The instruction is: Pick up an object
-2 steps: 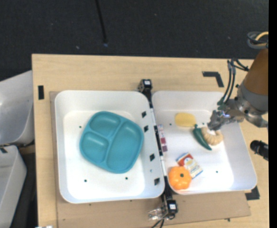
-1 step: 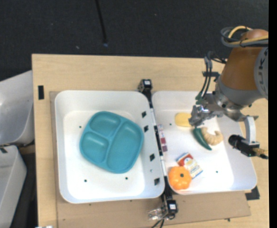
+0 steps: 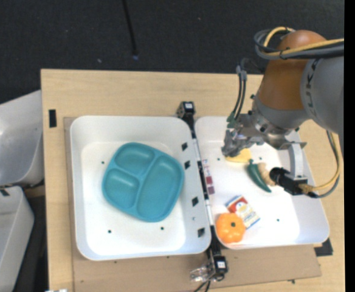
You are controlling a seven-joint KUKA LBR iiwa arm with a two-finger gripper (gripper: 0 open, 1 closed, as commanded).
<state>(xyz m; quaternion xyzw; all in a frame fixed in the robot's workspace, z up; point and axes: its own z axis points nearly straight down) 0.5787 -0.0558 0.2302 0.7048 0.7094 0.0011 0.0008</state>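
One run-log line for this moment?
tool: low in right bin, over yellow object | green pepper, orange pumpkin: untouched | left bin: teal plate

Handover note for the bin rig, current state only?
Gripper is low in the right bin, at the yellow object near the bin's back left; jaws state not readable, no grasp confirmed.
Also in the right bin: green pepper-like item, small snack packet, orange pumpkin-like toy at the front left.
Left bin holds a teal divided plate.
Done: arm is down at a target. Left: secure a grasp and lift.
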